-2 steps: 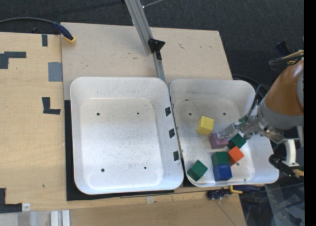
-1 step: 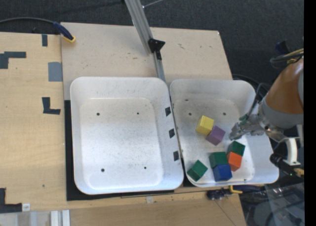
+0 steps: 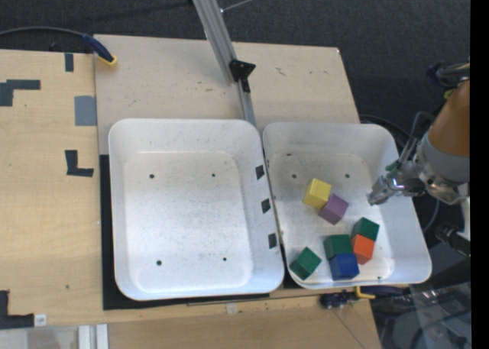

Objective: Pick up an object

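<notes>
Gripper: our gripper (image 3: 380, 193) hangs over the right side of the right bin (image 3: 321, 135), up off the floor; we cannot tell how it is set, and we see nothing held in it.
Nearest pick: we judge the purple cube (image 3: 334, 208) the best target, lying near the gripper toward the bin's middle, touching the yellow cube (image 3: 317, 192) at one corner.
Second choice: the yellow cube, a little farther in, with bare floor on its far side.
Crowded group: toward the near wall we count a green cube (image 3: 367, 227), an orange cube (image 3: 363, 247), a dark green cube (image 3: 336, 246) and a blue cube (image 3: 344, 265), packed against each other; we would leave these alone.
Loner: another green cube (image 3: 306, 262) sits apart near the bin's front left corner, but close to the wall.
Doing it well: we should centre over one cube, turn the wrist to square with its faces, and descend straight so the neighbour is not nudged.
Left bin (image 3: 183, 134): beside the right one, not needed for this step.
</notes>
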Motion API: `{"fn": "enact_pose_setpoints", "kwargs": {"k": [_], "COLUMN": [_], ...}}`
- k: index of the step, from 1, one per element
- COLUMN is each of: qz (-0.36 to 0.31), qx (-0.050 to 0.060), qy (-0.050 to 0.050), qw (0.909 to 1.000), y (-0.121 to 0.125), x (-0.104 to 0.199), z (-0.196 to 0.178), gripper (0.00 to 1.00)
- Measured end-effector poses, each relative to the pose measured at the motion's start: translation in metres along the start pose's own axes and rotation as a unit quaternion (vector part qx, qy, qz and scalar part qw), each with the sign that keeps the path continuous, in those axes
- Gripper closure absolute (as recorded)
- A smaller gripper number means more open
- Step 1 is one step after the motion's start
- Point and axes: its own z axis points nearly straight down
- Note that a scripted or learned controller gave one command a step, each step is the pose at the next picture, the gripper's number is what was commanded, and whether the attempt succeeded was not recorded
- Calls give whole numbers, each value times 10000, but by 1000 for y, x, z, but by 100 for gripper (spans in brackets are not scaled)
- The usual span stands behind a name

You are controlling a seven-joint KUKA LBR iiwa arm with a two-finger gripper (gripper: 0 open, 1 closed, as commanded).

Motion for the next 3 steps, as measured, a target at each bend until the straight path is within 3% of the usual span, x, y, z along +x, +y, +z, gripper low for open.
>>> {"fn": "enact_pose_setpoints", "kwargs": {"k": [2, 3], "qz": [-6, 11], "qx": [-14, 70], "qy": [-3, -21], "qw": [10000, 10000], "y": [-4, 5], "x": [3, 40], "z": [-119, -110], "gripper": [100, 100]}}
